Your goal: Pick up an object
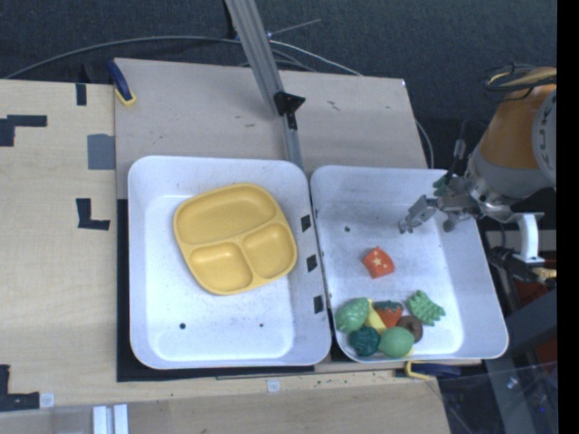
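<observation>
Approach step, nothing grasped. Gripper (427, 213) spread open, empty, over upper part of right bin (470, 333). Red block (379, 261) lies alone mid-bin, just below-left of gripper. Next move likely: shift over block, descend, close. Toy cluster (387, 324) near front rim.

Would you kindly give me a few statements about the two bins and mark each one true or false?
1. The yellow plate lies in the left bin. True.
2. The red block sits on the plate. False: it lies alone in the right bin.
3. The pincer is over the right bin. True.
4. The toy pile is in the left bin. False: it sits at the right bin's near edge.
5. The pincer holds the block. False: they are apart.
</observation>
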`<state>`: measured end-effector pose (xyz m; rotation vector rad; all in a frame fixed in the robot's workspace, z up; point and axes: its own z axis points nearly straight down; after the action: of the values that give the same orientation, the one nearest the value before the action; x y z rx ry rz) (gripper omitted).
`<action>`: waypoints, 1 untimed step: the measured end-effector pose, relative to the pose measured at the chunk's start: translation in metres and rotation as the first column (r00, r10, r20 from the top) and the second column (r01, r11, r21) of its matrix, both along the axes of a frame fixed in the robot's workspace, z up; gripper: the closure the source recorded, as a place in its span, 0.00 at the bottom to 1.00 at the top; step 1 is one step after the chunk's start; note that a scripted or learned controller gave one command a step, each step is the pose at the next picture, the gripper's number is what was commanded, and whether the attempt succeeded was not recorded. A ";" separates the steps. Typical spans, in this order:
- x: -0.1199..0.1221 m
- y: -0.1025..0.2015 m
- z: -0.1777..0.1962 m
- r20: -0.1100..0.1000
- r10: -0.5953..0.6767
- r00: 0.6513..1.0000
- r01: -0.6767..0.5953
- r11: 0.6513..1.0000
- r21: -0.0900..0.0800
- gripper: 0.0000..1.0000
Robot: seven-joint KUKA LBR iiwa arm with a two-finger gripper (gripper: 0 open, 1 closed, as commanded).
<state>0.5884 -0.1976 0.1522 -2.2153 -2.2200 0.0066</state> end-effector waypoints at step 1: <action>-0.005 -0.008 -0.050 0.000 -0.001 1.000 0.001 1.000 -0.001 0.00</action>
<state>0.5831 -0.2055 0.1024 -2.2171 -2.2193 0.0075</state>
